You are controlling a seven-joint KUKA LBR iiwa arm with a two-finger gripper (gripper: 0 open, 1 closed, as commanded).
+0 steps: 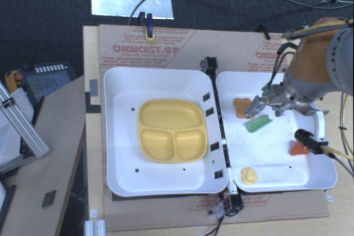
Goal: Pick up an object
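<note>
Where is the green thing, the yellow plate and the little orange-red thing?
Green piece [258,123], camera view, its middle.
Yellow plate [170,130], camera view, the ridge between compartments.
Orange-red piece [298,148], camera view, its visible part.

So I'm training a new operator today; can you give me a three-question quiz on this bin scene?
1. True or false: the yellow tray lies in the left bin.
2. Which item lies nearest the gripper? A) green piece B) red piece C) pale yellow piece
3. Fill in: the orange piece lies in the ____ bin.

Key: 1 true; 2 A; 3 right.
</note>
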